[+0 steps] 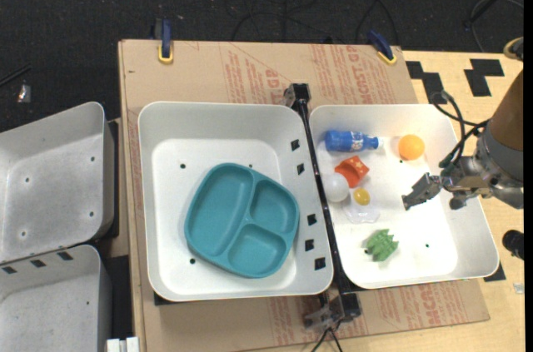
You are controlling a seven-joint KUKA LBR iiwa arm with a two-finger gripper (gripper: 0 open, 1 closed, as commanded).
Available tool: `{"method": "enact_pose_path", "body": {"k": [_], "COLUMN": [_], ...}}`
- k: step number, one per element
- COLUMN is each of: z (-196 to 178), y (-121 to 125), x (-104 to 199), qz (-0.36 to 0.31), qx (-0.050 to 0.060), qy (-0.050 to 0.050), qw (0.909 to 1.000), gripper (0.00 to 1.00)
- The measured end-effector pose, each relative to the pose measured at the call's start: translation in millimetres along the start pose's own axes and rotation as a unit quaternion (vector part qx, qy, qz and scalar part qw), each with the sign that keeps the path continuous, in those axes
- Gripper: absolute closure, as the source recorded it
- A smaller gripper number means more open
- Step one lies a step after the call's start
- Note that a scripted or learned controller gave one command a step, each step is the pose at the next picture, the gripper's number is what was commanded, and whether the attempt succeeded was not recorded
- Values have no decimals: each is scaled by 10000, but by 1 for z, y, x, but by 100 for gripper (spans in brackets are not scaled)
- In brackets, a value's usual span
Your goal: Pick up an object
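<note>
Your gripper (419, 194) sits over the right side of the right bin (475, 255), at the end of the grey arm (504, 151) that comes in from the right. You can see its dark tip low above the white floor, but you cannot tell how it is set, and you can see nothing in its grip. Look at the small things in that bin. You have a blue bottle (350, 141) lying on its side near the top, and an orange ball (410, 146) just to the right of it. Below the bottle is a red piece (353, 170). Next to that, by the middle wall, is a white ball (335, 188). You can see a little yellow ball (361, 196) just beside it, with a clear piece (363, 214) under that. Lower down lies a green toy (381, 245). All of these lie to the left of the gripper, and none of them touch it. In the left bin (158, 176) you have a teal tray (241, 219) with three parts. Both bins rest on a brown board (250, 71).
</note>
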State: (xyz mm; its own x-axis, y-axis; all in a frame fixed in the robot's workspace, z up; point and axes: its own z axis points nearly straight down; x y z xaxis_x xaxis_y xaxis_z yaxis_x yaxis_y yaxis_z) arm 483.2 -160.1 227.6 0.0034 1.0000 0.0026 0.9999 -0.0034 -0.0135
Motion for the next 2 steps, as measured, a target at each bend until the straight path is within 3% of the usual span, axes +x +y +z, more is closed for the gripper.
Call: {"method": "enact_pose_path", "body": {"k": [1, 2], "z": [-6, 58], "y": [3, 3], "x": [1, 1], "qz": [-20, -10], "qx": [-62, -42], "qy": [-12, -4], "qw": [10000, 10000], "gripper": [0, 0]}}
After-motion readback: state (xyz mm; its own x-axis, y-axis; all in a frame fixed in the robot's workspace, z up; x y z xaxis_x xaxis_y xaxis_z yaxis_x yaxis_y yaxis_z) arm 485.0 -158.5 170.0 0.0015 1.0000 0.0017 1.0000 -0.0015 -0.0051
